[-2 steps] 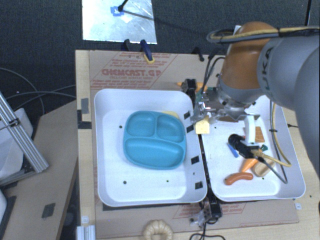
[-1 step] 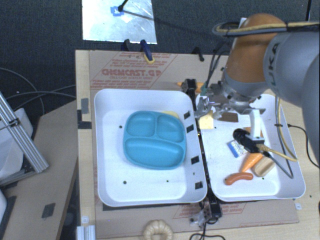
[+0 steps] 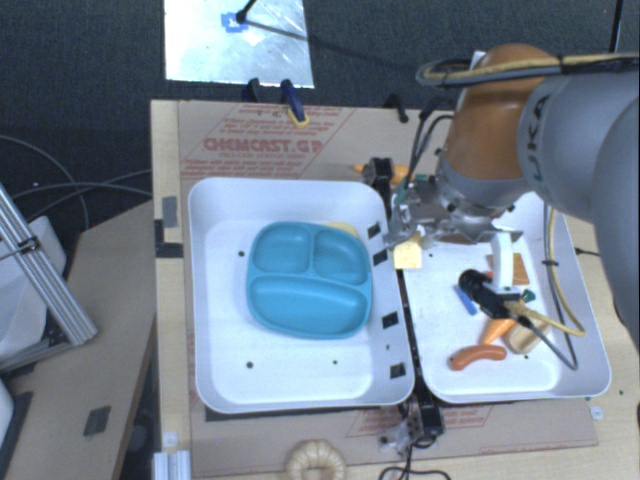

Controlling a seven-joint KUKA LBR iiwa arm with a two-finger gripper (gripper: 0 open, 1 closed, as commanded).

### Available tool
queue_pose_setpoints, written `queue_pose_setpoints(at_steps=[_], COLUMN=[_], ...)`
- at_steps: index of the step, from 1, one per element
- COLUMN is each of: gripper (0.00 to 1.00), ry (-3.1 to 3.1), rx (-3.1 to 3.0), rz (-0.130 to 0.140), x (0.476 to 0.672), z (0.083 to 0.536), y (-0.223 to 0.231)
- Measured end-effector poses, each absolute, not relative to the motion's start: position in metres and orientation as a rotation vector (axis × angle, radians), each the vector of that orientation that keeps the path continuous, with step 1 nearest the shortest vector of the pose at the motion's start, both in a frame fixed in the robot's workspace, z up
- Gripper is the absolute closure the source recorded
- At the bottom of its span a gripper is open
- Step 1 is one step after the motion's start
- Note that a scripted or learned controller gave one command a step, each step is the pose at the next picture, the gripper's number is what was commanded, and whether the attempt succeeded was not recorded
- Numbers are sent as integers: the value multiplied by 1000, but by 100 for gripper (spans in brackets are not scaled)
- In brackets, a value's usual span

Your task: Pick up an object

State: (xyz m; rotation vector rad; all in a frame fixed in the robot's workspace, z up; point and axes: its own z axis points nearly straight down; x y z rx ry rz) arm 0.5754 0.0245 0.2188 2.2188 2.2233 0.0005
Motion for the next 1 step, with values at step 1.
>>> queue_pose_setpoints(at_steps=[1], gripper=[100], ry=[2222], rx=[2220], rz=[3], x=[574], z=[227], y=[18])
